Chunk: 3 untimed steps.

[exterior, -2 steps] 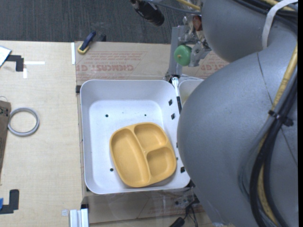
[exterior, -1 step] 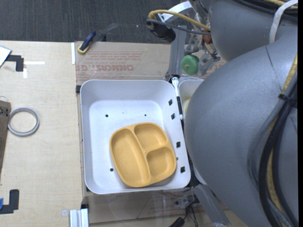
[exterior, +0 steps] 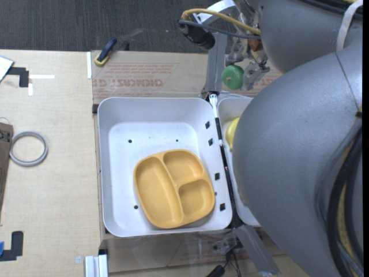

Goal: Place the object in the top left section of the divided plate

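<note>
From my feed the end effector [exterior: 245, 68] sits at the top of the frame, above the seam between the 2 bins, and a small green object [exterior: 233, 77] hangs at its tip. The fingers are too cluttered by cables and brackets for me to make out, so I cannot tell whether they are apart, together, or clamped on that green object. A yellow hose [exterior: 222, 17] loops across the wrist hardware just above it.

I count 1 arm [exterior: 305, 149]; its grey body fills the right side of the view and covers most of the right bin [exterior: 228, 109], of which I see only the left rim and a corner. A yellow thing [exterior: 232, 133] peeks out in that bin at the arm's edge; I cannot tell what it is.

The left bin [exterior: 115, 172] holds 1 divided plate [exterior: 173, 188], tan-yellow, with 3 sections, lying toward the bin's lower right. Its top left section carries nothing.

On the tabletop [exterior: 57, 212] to the left I see 1 roll of tape [exterior: 26, 148], well apart from the bins. Behind the bins lies 1 sheet of cardboard [exterior: 150, 74] with red lettering, and 1 blue-and-yellow tool [exterior: 105, 51] rests at its upper left corner.
</note>
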Available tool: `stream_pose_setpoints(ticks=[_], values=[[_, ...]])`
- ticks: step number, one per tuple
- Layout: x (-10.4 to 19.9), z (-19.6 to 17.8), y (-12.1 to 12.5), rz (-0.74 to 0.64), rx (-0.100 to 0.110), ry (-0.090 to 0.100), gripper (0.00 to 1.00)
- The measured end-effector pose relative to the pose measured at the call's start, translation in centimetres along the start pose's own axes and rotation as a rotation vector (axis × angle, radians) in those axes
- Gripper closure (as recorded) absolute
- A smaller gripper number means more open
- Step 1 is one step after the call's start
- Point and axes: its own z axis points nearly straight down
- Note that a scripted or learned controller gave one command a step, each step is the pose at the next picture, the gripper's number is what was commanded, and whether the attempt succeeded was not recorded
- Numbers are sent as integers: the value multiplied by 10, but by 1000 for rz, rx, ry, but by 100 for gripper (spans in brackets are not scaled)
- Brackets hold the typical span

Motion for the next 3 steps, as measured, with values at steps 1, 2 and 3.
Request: stream_pose_setpoints(ticks=[1,2,3], values=[[0,-8,0,-3,-2,-5,100],[0,-15,0,-5,-4,-10,100],[0,-23,0,-7,-6,-15,100]])
